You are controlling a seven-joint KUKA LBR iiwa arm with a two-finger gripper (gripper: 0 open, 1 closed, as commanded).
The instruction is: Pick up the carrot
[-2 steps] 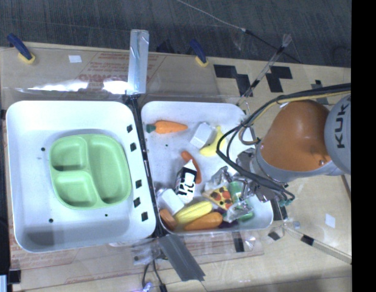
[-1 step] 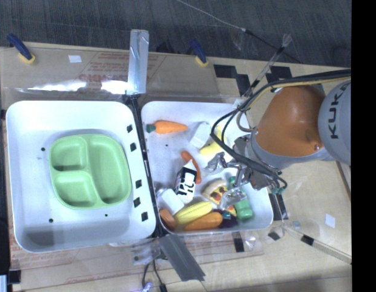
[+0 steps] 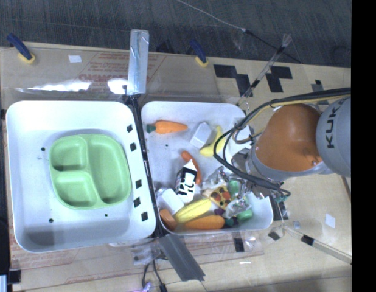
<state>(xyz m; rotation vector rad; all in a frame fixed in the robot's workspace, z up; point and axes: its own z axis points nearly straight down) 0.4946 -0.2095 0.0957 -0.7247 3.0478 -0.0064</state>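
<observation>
the hand (image 3: 236,194) sits low in the right white bin (image 3: 176,111) among a pile of toy food, under the arm's orange band (image 3: 288,137); its state cannot be told. the orange carrot with a green stem (image 3: 168,127) lies well apart, up-left of the hand near the far wall. the green divided plate (image 3: 89,170) rests in the left white bin (image 3: 24,163), far left of the hand.

Tan bench (image 3: 176,72) with two shallow white bins, left bin (image 3: 17,163) and right bin (image 3: 176,109), side by side.
</observation>
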